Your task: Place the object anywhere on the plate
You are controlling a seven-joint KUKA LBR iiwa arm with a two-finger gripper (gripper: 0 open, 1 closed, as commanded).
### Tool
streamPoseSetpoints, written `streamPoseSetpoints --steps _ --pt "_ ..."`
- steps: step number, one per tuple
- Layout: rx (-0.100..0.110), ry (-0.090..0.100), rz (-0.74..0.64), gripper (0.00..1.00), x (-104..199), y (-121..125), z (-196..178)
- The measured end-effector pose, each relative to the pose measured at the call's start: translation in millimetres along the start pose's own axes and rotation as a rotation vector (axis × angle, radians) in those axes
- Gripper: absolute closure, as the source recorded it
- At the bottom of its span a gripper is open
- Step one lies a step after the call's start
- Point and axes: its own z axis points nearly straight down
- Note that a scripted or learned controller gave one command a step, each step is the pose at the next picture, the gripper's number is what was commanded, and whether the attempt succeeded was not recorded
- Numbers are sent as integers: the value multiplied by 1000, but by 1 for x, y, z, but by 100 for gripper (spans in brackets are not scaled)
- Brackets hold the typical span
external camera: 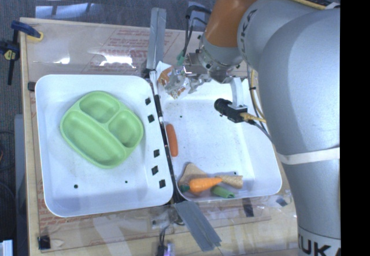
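From above, my fingers [176,84] are hanging over the far left corner of the right bin [254,162], clenching a crumpled clear-and-orange object [171,81]. The green plate [102,128] with 3 compartments is lying in the left bin [52,191] on the tabletop [87,47].

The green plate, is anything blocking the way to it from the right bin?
Only the bins' adjoining walls lie between; the plate sits open in the left bin. The claw is at the right bin's far left corner.
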Motion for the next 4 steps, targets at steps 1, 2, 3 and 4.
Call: streamPoseSetpoints --steps 1,2,3,4 --pt "-7 -2 -119 100 44 -65 1" --pt "-8 -2 -119 0 43 -65 1" --pt "-8 -2 -119 0 44 -65 1" --pt "-7 17 -134 100 55 -62 -13"
